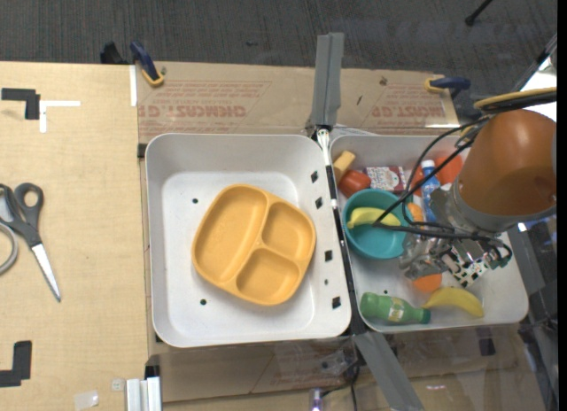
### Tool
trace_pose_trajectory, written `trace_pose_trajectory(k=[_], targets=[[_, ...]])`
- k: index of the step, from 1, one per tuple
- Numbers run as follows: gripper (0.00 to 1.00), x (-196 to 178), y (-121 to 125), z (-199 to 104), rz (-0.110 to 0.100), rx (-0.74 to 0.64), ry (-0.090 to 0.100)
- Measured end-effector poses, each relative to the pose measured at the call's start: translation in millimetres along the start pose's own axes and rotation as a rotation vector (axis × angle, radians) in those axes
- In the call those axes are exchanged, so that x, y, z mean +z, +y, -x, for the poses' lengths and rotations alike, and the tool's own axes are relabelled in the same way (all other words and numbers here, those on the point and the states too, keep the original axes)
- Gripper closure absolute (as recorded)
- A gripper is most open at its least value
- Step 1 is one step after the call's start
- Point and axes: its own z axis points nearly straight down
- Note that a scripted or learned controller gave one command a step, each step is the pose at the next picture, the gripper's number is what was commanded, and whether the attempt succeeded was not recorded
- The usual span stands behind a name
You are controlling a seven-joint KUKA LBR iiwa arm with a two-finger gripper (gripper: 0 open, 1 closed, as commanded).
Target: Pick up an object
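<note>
The things I might pick lie crowded in the right bin. Nearest the front rim lies a green bottle on its side, and just to its right a yellow banana. A small orange piece sits between them and my gripper. Further back stands a teal bowl with a yellow item resting in it. Behind the bowl, against the far wall, are a red object, a pale yellow block, a printed packet and a bottle with a blue cap.

My gripper is down inside this bin, just right of the teal bowl and above the orange piece and the banana. Cables and my own wrist cover it, so I cannot tell how it is set, nor whether anything is in it. My orange band bulks over the bin's right side.

The left bin holds a yellow divided plate with three compartments, lying flat near the middle. On the bench to the far left lie scissors. Blue clamps grip the cardboard behind the bins.
</note>
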Motion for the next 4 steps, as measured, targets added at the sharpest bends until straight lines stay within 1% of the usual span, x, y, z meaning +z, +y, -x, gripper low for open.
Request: trace_pose_trajectory(k=[1, 2, 3, 4], targets=[[0.0, 2.9, -0.7, -5.5, 0.005, 0.003, 0.016], [0.0, 19.2, -20.0, -21.2, 0.0, 0.124, -0.001], [1.0, 9.5, -19.5, -19.0, -0.002, 0.12, -0.005], [1.0, -118.0, -2.5, 52.1, -0.001, 0.187, -0.003]])
